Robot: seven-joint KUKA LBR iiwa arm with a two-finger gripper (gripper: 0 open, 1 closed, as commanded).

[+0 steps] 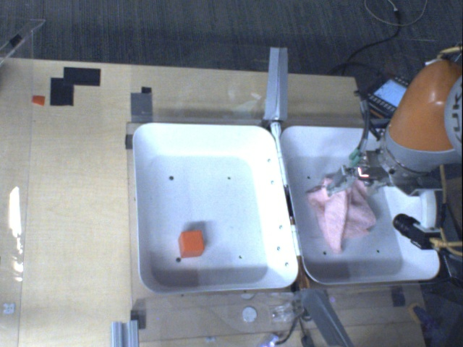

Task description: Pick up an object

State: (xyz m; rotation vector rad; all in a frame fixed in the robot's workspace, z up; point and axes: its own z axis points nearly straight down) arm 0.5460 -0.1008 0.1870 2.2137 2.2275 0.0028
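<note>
Grey arm (452,121) with a rounded orange band (423,110), dark metal gripper (354,176) below it with a small reddish light, black cylindrical part beside the wrist

You see a pale wooden bench (72,215) under even light, dark grey carpet (181,13) beyond its far edge, and black tape marks (71,84) far left.

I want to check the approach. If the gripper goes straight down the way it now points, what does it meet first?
Most likely the pink cloth in the right bin: the gripper is at the cloth's upper edge. Whether they already touch is unclear from this slanted view.
</note>
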